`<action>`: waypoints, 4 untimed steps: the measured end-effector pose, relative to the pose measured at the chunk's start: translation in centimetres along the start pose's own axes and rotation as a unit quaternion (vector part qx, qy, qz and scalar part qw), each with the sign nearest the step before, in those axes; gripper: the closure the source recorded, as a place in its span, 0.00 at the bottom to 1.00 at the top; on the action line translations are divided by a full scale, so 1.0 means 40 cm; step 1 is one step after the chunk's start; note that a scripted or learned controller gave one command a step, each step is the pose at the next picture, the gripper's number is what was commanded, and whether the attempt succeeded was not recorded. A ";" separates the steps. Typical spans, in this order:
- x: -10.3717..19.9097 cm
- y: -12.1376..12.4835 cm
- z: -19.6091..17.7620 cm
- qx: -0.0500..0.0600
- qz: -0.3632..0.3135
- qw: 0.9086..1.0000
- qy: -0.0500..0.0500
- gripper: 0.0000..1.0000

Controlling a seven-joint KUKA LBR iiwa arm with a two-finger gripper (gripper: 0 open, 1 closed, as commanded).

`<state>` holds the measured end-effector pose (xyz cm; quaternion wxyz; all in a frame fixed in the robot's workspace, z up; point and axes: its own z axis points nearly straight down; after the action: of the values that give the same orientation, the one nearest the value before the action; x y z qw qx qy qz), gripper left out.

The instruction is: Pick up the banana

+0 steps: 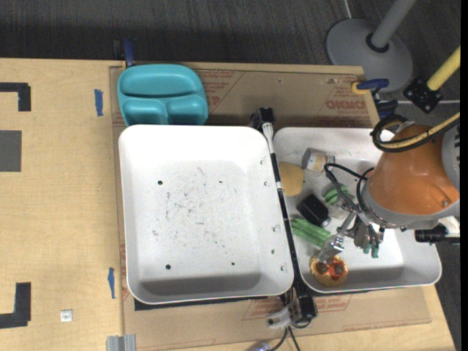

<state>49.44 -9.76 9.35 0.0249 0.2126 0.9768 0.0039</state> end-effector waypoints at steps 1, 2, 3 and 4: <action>-0.198 0.067 -0.168 0.008 -0.007 1.000 0.021 0.00; -0.111 0.049 0.019 0.006 -0.079 0.997 0.022 0.00; 0.017 -0.031 0.014 0.002 -0.250 0.968 0.018 0.00; -0.123 0.031 0.025 0.005 -0.112 0.993 0.022 0.00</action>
<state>54.46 -10.69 8.60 0.0027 0.1016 0.9948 0.0005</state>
